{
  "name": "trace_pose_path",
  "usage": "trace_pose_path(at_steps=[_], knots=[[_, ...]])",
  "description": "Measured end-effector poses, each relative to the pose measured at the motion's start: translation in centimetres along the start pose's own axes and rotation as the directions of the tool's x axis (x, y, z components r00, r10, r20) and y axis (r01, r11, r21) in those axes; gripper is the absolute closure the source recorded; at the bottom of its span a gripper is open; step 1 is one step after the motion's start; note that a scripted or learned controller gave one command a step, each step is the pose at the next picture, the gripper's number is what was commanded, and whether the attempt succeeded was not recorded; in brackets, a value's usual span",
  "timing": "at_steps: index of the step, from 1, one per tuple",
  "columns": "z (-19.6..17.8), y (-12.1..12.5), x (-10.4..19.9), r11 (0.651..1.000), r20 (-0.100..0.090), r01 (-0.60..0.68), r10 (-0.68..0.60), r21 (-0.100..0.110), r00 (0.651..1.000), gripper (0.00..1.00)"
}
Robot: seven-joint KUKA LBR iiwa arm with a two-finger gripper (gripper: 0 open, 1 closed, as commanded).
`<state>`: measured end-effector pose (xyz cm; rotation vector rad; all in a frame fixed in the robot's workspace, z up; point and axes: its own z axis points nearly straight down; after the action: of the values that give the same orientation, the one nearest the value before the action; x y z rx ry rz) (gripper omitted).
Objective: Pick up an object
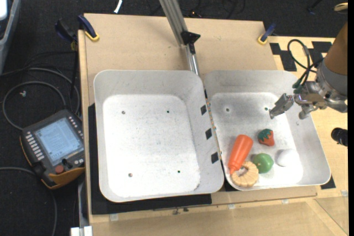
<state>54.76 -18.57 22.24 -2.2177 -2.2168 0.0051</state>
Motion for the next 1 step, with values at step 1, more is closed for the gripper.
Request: trace_pose_path(at_steps=[1], knots=[[5.34,0.78,0.73,1.000,0.000,0.002,-0.002,-0.001,1.000,0.00]])
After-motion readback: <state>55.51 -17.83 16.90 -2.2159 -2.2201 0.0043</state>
